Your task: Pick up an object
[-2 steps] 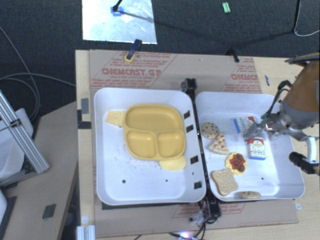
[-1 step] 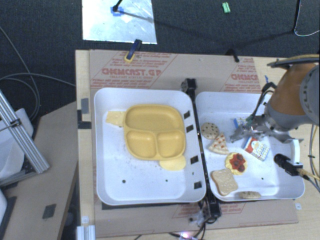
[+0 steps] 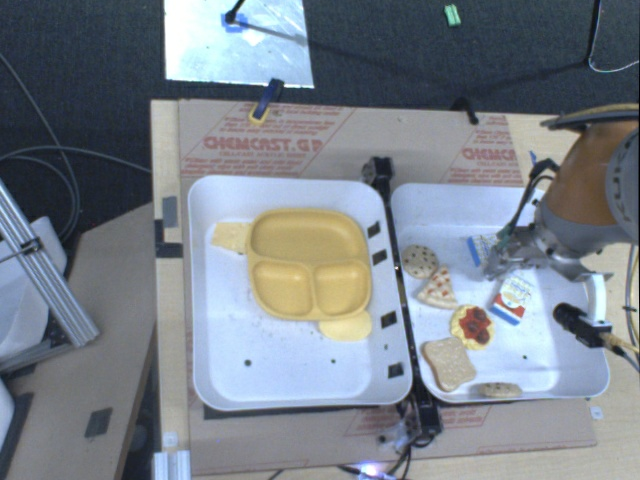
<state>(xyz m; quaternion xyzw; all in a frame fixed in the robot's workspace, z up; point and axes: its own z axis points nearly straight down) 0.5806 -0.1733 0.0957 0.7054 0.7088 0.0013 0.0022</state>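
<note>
Arm reaching into the right bin point(image 3: 560, 368) among scattered toy food.

The gripper point(image 3: 497, 258) is hovering low over the right bin's upper middle, and whether it is spread or pressed together cannot be told from here. Lying around it are a cookie point(image 3: 419, 261), a pizza slice point(image 3: 437, 290), a small carton point(image 3: 513, 297), a round tart with red topping point(image 3: 472, 325), a bread slice point(image 3: 449, 363) and a small pastry point(image 3: 499, 390) by the near wall. The left bin point(image 3: 215, 368) is holding a yellow divided plate point(image 3: 308, 263) with pale yellow pieces poking out beneath it. Both bins are sitting on a cardboard sheet point(image 3: 300, 138) printed with red lettering, laid across a tan bench point(image 3: 110, 298). Dark carpet point(image 3: 80, 58) is showing beyond, with a shiny metal sheet point(image 3: 240, 28) lying on it and cables trailing across.
</note>
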